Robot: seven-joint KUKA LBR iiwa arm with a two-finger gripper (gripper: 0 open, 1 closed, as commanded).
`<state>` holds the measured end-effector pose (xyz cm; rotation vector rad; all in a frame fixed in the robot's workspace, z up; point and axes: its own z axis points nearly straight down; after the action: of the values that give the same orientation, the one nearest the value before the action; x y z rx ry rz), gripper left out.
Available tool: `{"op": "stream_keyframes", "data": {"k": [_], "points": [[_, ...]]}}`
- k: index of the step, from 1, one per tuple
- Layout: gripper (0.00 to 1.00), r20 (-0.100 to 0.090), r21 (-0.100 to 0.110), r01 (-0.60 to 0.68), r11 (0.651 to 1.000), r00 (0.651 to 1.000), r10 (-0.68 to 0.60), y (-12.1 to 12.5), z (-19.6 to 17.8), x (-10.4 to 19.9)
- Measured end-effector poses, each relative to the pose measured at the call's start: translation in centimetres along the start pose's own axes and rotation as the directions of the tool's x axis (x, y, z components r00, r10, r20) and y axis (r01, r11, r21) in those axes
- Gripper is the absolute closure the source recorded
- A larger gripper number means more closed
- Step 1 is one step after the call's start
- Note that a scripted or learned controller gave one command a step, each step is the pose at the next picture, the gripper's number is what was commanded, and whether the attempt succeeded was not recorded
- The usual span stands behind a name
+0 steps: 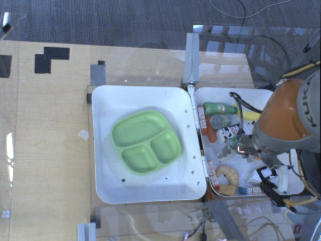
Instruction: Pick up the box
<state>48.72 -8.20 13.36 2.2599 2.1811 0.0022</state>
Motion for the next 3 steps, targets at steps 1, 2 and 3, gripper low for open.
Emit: {"op": "stream_keyframes", "data": {"k": [1, 2, 3], "points": [[0.00, 0.000, -0.010, -0.074, 0.997, 0.997, 0.074, 7.1, 4.4, -0.4], [0.00, 0.001, 0.006, -0.200, 0.980, 0.980, 0.200, 15.3, 4.7, -5.5], [0.00, -0.003, -0.006, -0.189, 0.982, 0.982, 0.189, 10.0, 4.5, 0.6]]}}
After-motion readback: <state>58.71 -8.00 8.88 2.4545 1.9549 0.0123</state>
